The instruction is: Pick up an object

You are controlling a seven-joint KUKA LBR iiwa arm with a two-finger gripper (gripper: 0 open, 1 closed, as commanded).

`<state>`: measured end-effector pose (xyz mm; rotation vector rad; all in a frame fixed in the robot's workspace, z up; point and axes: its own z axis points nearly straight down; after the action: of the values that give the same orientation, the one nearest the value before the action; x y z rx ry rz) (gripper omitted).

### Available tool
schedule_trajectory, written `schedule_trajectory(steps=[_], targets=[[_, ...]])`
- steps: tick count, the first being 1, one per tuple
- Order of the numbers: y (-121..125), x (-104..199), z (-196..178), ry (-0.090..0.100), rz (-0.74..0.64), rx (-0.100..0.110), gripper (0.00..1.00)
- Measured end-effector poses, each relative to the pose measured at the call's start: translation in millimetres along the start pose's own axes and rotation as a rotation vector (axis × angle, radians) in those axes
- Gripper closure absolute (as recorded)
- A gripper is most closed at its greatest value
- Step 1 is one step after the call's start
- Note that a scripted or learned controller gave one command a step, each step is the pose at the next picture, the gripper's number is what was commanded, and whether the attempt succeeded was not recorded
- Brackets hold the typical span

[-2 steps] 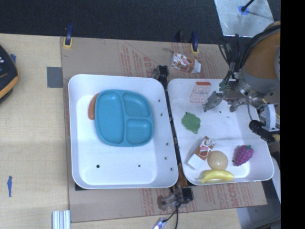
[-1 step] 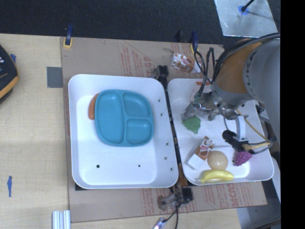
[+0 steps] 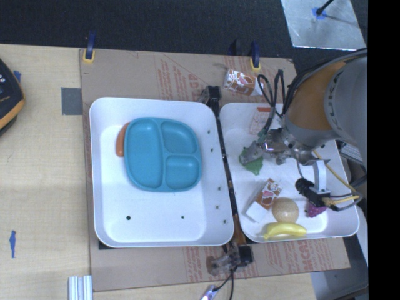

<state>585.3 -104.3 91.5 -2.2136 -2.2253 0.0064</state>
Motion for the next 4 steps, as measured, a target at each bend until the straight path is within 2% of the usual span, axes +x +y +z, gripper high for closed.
schedule_trajectory(steps=[1,2,3,4], targets=[[14,9,-1,0.000,-0.001,-0.003,0.00],[14,8,-11,-0.001,-0.003,-0.001,1.00],[14,8,-11,-0.001,-0.003,-0.001,0.00],[-2,2,0,0.000,0.000,-0.001,0.00]])
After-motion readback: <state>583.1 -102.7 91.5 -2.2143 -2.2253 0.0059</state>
